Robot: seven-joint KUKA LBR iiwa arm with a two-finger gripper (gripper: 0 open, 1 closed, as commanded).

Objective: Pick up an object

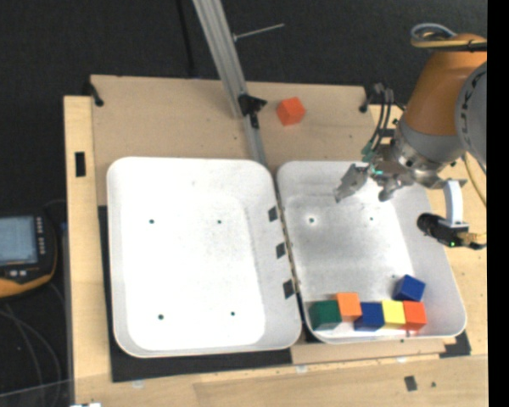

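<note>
The claw (366,184) hangs over the far end of the right bin (339,227), its two fingers spread apart with nothing between them. That stance suits a reach from above: fingers wide and pointing down toward the bin floor, ready to straddle something.

The likely targets are a cluster of blocks well apart from the claw, at the bin's near end toward the camera. A green block (325,314), an orange block (349,304), a blue block (370,315), a yellow block (394,313) and a second orange-red block (415,314) sit in a row along the near wall, touching or almost touching one another. Another blue block (410,288) sits just behind the row, nearer the claw and turned slightly. They seem gathered by the wall, which leaves little room for a finger between neighbours; the lone blue one looks the easiest to straddle.

Each block is roughly cubic, so none has a real long axis. The row itself runs across the bin, left to right from the claw.

An orange cube (290,111) lies on the bench (170,108) beyond the bins, to the claw's far left. The left bin (195,253) lies beside the right one.
</note>
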